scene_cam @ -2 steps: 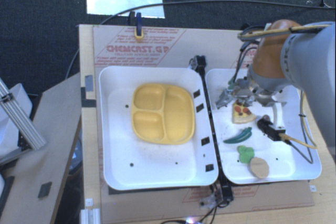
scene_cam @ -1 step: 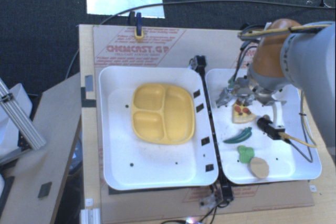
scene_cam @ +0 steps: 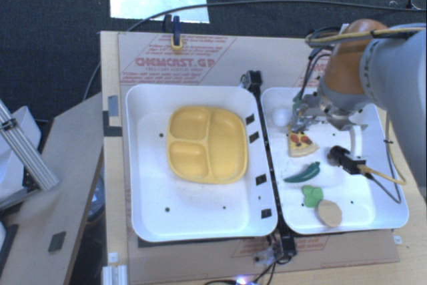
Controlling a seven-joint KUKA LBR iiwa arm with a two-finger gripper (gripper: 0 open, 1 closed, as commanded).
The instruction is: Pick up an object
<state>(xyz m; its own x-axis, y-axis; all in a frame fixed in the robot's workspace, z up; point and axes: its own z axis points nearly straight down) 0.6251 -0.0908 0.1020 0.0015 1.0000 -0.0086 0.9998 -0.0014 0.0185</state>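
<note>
The right bin [scene_cam: 381,205] holds a toy pizza slice [scene_cam: 301,143], a small white ball [scene_cam: 281,117], a green pepper [scene_cam: 302,173], a green leafy piece [scene_cam: 311,194] and a round tan cookie [scene_cam: 329,213]. My gripper [scene_cam: 299,122] hangs low over the bin's far left part. It sits just above the pizza slice's far end and right of the white ball. No object shows between its tips.
A yellow divided plate [scene_cam: 207,143] lies in the middle of the left bin [scene_cam: 143,163]. A black-clipped divider [scene_cam: 260,143] separates the two bins. The arm covers the far right of the right bin.
</note>
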